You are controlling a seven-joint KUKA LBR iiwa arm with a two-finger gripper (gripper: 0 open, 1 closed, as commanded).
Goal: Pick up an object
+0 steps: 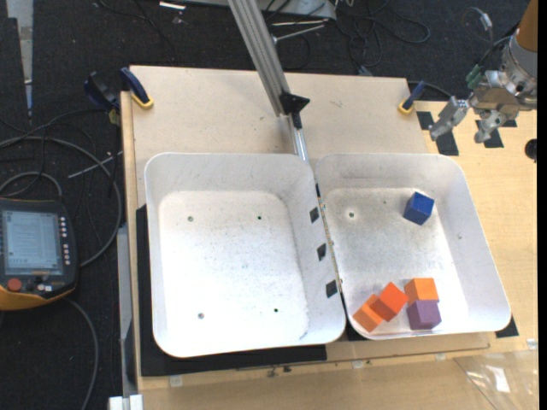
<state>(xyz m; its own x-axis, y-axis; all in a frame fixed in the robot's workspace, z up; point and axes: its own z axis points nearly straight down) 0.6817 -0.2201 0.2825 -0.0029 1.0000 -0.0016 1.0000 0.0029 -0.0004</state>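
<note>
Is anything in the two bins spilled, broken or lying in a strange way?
Nothing stands out. In the right bin, the blue block sits alone near the far side, and two orange blocks and a purple block cluster at the near edge. The tool is beyond the bin.

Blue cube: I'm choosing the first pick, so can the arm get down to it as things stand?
Probably yes. The blue cube sits alone in the right bin, apart from the other blocks, and the end effector hangs near that bin's far corner.
</note>
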